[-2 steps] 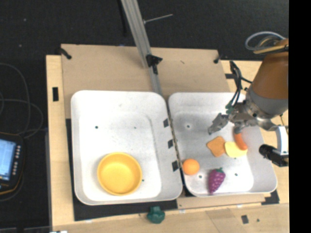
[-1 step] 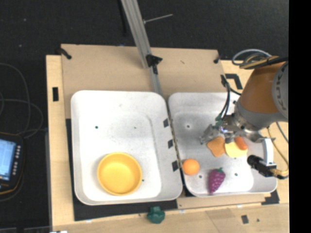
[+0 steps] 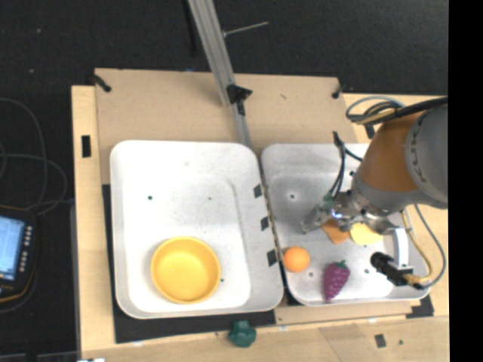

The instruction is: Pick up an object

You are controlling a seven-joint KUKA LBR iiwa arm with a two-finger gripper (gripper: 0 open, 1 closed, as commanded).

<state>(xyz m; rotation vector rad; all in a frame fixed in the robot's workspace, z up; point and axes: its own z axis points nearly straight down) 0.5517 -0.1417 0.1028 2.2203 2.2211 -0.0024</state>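
The gripper [image 3: 326, 219] is hovering low in the right bin [image 3: 290, 172], above the orange [image 3: 296, 259]; its grip is impossible to judge. Likely approaching: next it needs lowering squarely over the orange.

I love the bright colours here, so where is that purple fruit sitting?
The purple fruit lies near the front edge of the right bin, just right of the orange ball and below the gripper.

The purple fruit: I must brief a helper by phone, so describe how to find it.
Look in the right-hand bin, along its near edge. The purple fruit lies there, right of the orange ball; it alone is dark purple with a green stem.
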